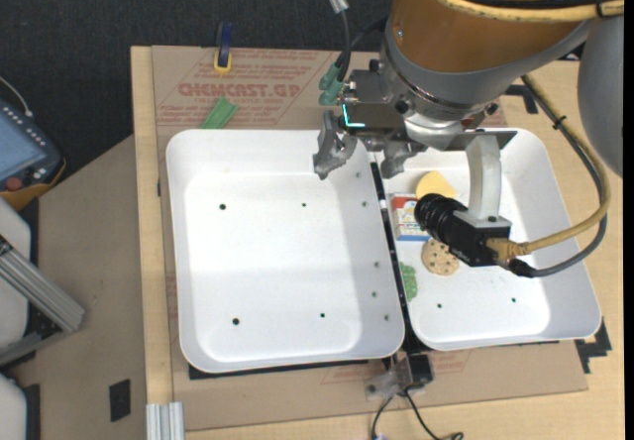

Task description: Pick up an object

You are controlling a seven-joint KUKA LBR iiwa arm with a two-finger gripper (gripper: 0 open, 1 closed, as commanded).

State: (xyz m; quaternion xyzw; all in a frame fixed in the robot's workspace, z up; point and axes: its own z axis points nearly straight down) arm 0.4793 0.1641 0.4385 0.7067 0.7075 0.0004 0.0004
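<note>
Stock for picking, right bin (540,304), clustered near the shared rim: yellow lump (436,184), rounded, smooth; printed box (402,214), flat, red and white; tan disc (442,259), speckled like a biscuit; green scrap (408,282). Handling, by my estimate: all light; box stiff and best pinched across its narrow sides, disc perhaps brittle, lump liable to slip. End effector (358,165): mine, released, fingers spread with nothing between them, hanging over the rim where right bin meets left bin (267,260).
</note>
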